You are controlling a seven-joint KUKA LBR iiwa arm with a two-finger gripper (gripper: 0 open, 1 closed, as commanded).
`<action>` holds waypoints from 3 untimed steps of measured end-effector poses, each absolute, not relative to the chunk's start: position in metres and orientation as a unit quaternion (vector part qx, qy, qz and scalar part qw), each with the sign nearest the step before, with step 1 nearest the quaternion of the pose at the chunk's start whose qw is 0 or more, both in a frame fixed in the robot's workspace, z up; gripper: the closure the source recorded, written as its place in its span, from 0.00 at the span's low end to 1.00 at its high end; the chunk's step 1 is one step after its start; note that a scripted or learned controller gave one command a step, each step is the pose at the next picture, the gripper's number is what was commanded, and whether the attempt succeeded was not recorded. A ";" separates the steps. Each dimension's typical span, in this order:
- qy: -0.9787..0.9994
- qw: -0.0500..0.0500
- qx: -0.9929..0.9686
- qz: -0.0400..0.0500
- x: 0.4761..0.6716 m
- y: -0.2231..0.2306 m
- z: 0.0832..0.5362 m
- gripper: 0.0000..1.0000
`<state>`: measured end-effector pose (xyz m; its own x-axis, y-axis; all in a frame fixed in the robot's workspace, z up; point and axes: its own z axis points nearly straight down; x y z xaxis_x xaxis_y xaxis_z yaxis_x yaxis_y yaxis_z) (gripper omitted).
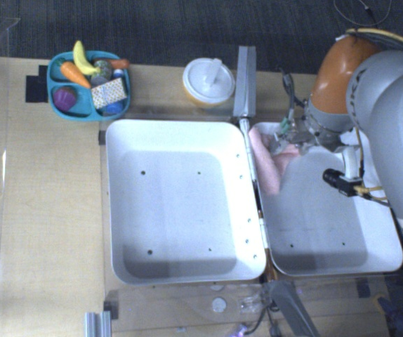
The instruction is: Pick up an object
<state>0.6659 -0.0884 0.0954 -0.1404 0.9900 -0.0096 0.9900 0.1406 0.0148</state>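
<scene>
A pink cloth point(267, 163) lies crumpled in the back left corner of the right bin point(335, 258), draped along the bin's left wall. My gripper point(288, 136) is low at the back of that bin, right at the cloth's upper right edge. The grey arm with its orange band point(342, 72) reaches in from the right and covers the bin's back right part. I cannot make out whether anything is held; the gripper's tip is small and cluttered with cables.
The left bin point(180, 202) sits beside the right one. Behind it stand a blue divided tray point(75, 111) with toy food and a yellow bowl with a white lid point(208, 81). A grey upright bar point(244, 83) stands between the bins at the back.
</scene>
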 end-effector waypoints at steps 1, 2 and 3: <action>0.757 0.010 0.653 0.006 0.668 -0.085 0.108 1.00; 0.774 0.004 0.634 0.002 0.671 -0.086 0.158 1.00; 0.774 0.004 0.633 0.002 0.671 -0.086 0.157 0.00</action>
<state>0.6707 -0.0861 0.1573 -0.1976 0.9803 -0.0031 0.9802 0.1976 0.0083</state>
